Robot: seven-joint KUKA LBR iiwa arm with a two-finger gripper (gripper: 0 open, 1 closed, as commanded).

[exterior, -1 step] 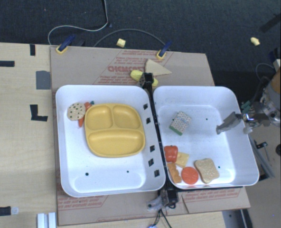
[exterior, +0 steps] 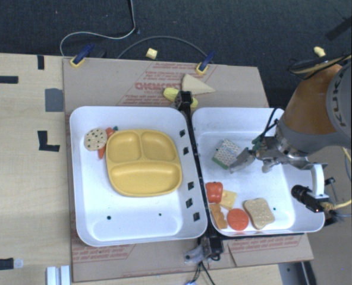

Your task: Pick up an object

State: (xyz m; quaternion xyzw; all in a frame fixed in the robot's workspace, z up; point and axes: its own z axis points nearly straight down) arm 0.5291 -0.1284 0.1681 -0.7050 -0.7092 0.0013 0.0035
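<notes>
In the far-left part of the right bin (exterior: 283, 114) sits a small speckled grey-green block (exterior: 226, 152) — likely light, foam-soft and grippy, best pinched across its 2 flat sides — just beside the gripper (exterior: 245, 158), whose state I cannot tell.

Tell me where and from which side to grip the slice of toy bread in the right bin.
Grip the bread slice across its two long flat edges, coming straight down from above. It lies flat near the right bin's front wall, so a side approach looks blocked. The red round piece sits close on its left; probably set the fingers along the other axis.
</notes>
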